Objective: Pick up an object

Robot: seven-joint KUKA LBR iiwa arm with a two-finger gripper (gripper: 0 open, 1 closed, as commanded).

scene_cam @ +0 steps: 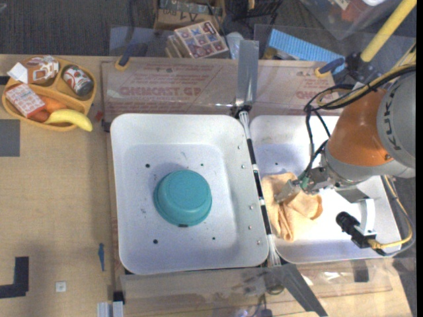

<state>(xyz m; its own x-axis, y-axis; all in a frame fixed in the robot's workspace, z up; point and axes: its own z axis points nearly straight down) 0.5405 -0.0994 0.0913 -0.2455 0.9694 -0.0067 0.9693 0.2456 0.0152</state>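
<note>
A teal upturned bowl [184, 197] rests in the middle of the left bin [132, 144]. A crumpled tan cloth [293, 210] lies in the right bin [277, 140], against its left wall. My gripper [291, 191] reaches in from the right and is down on the top of the cloth, its tips pressed into the folds. The cloth hides the fingertips.
A yellow tray [46, 94] with a banana and snack packets sits on the bench at the far left. Boxes and clutter stand behind the bins. A metal divider [248, 78] rises between the bins at the back.
</note>
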